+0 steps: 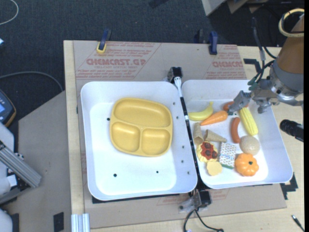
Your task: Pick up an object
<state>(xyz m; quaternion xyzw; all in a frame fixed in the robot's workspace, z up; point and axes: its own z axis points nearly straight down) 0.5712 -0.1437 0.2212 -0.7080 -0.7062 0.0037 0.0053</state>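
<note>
The right bin (280, 151) holds toy foods: a banana (200, 113), a carrot (215, 118), a red sausage (235, 129), a corn cob (249, 122), a pale ball (250, 144), an orange pumpkin (246, 165), a pizza slice (208, 151) and several smaller pieces. My gripper (251, 104) hangs over the far part of this bin, just above the corn cob's top end. Its two grey fingers stand apart, open, with nothing between them.
The left bin (96, 168) holds a yellow divided plate (141, 127). A black clip (175, 74) sits at the far end of the seam between the bins. The arm's orange band (294, 57) and cables rise at the right edge.
</note>
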